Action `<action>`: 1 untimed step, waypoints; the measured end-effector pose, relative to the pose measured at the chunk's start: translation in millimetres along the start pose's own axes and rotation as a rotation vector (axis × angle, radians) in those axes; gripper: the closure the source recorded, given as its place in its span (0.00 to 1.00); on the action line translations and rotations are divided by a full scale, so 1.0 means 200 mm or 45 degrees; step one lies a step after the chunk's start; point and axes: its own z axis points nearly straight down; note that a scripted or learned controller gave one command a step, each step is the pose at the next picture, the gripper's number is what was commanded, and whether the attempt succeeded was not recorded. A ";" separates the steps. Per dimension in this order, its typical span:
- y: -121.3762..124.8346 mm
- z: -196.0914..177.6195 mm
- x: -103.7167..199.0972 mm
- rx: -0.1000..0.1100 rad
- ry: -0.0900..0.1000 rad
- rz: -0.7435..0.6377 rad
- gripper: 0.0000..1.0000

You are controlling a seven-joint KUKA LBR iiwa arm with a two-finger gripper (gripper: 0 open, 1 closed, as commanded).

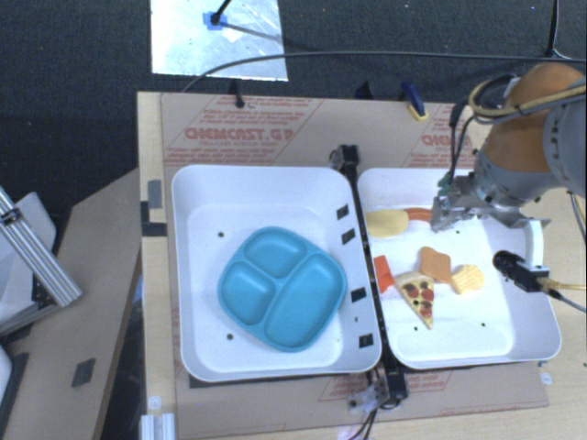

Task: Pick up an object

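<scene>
The gripper (447,216) hung low over the back of the right bin (486,337), and whether its fingers were apart or together could not be told. A pale yellow food piece (387,223) lay just to its left, with an orange-red piece (418,214) between the two, close to the gripper. Nearer the front lay a toast piece (436,264), a pizza slice (418,295), a ridged yellow piece (466,279) and a red block (382,272). The left bin (202,209) held a blue divided plate (282,287).
</scene>
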 end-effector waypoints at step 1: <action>0.01 -0.27 0.00 0.001 0.000 -0.001 1.00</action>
